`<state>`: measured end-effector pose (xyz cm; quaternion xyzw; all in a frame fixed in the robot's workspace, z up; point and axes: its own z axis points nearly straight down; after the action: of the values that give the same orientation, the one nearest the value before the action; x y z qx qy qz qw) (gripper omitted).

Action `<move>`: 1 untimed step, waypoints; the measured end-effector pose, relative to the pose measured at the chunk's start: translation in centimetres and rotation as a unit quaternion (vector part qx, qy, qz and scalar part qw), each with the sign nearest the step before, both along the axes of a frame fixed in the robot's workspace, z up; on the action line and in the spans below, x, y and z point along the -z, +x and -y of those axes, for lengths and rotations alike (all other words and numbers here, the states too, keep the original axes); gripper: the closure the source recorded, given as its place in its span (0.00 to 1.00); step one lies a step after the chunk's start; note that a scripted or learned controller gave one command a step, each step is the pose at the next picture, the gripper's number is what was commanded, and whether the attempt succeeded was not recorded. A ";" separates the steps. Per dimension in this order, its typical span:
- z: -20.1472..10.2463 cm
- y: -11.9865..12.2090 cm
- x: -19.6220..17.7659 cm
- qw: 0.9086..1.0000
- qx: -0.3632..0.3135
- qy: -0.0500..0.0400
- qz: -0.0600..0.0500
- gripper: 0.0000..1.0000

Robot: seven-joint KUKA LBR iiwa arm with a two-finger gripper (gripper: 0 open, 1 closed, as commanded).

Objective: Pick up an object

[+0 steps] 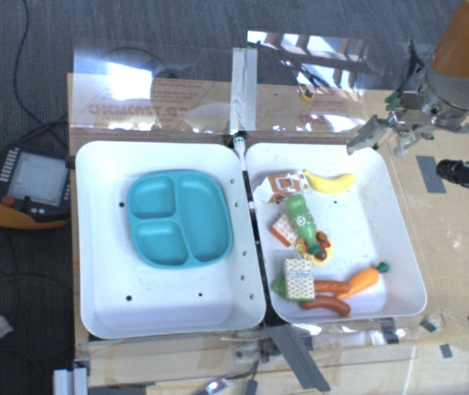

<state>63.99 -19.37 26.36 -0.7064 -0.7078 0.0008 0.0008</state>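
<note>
Objects for picking: all lie in the right bin [399, 220], 1 of 2 white bins side by side on the bench.

Right bin, contents:
- Banana [331, 183], yellow, near the far wall.
- Small brown-and-white carton [281, 185], just left of the banana.
- Green bottle [302, 217], lying lengthwise at the middle.
- Orange-and-white packet [282, 231], touching the bottle's left side.
- Small toy [318, 247] of mixed colours, at the bottle's near end; its kind is too small to tell.
- Pale box [299, 280], with something green peeking from under its left edge.
- Carrot [358, 283], orange with a green tip, slanting toward the right wall.
- Red sausage [327, 304], just below the carrot, beside the near wall.

Left bin [103, 245], contents:
- 1 teal plate [178, 219] with 3 compartments, lying flat at the middle.

Gripper [383, 137]: hangs over the far right corner of the right bin, above the rim and well apart from every object. Its fingers stand apart, with nothing between them. Nearest item is the banana.

Off the bench: a handheld pendant [25, 188] with a screen lies on the dark floor to the left.
</note>
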 end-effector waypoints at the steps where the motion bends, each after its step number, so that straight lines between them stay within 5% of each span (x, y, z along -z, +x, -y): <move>1: -0.5 2.2 9.9 0.999 -0.039 -0.001 -0.001 0.00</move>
<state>66.19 -18.86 16.47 -0.6781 -0.7350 0.0021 0.0003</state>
